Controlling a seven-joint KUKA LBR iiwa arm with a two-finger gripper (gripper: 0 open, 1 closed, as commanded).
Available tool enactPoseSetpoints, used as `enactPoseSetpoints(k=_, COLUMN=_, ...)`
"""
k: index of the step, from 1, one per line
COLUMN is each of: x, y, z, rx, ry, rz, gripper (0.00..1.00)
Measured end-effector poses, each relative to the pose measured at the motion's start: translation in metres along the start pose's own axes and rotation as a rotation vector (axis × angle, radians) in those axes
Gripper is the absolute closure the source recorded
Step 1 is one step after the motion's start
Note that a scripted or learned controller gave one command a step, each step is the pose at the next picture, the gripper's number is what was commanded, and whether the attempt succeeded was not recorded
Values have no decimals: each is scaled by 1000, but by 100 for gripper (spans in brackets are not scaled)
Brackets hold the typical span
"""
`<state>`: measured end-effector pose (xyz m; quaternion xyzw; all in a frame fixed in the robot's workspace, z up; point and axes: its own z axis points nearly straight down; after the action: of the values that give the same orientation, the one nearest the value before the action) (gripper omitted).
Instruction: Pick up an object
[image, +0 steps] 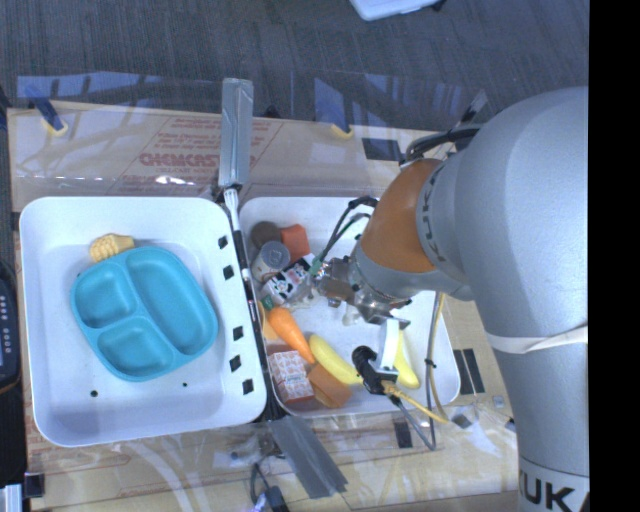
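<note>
The grey arm comes in from the right of the frame and bends over the right bin, its orange band above the bin's middle. The gripper sits low over the upper centre of that bin, pointing toward the left wall; whether it is released or clenched I cannot tell, and nothing can be seen held in it. Just beside its tip lies a black-and-white patterned item, with a silver can, a grey round thing and an orange-red cup above it. Below it lie a carrot, a yellow banana, a red-and-white box and a brownish-orange piece. The left bin holds a blue divided plate, with a yellow corn-like piece touching its upper left edge. Both bins rest on the tabletop.
</note>
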<state>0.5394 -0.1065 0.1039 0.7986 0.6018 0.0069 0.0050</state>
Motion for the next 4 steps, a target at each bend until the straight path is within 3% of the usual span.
enactPoseSetpoints(k=1, x=-51, y=-48, z=11, rx=19, ry=-1, rz=-342, gripper=0)
enactPoseSetpoints(k=2, x=-50, y=-47, z=1, rx=19, ry=-1, rz=-348, gripper=100)
enactPoseSetpoints(k=3, x=-39, y=23, z=0, rx=20, ry=-2, rz=-283, gripper=100)
enactPoseSetpoints(k=4, x=13, y=64, z=-101, rx=10, ry=0, rz=-350, gripper=100)
